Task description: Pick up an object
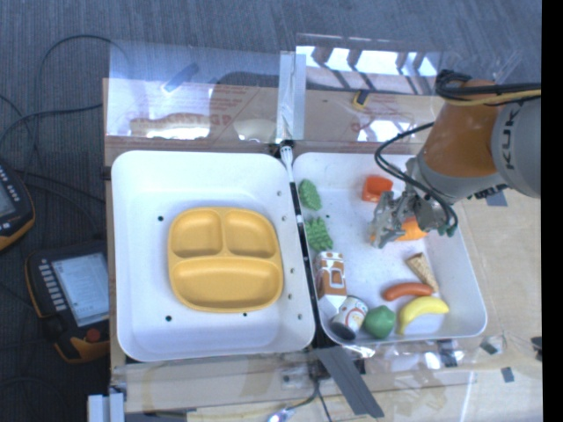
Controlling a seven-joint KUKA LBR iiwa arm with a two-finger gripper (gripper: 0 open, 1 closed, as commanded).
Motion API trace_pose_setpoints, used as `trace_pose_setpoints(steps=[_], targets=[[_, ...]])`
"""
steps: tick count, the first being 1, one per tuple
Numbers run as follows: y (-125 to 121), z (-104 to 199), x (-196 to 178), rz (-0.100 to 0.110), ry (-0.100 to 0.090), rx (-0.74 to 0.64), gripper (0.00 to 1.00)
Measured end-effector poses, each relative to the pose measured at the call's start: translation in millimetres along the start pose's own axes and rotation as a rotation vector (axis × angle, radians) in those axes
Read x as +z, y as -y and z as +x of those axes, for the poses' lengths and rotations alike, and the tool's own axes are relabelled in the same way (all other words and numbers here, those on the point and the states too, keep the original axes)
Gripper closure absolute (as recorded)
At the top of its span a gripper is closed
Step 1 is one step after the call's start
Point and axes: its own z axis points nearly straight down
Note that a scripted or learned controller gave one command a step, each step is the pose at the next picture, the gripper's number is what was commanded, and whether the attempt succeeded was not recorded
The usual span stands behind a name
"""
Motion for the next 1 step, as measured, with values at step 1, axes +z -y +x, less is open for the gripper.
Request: trace_pose_setpoints(steps=[1], targets=[[-0.4, -0.1, 0.1, 0.000, 0.000, 0.000, 0.00]])
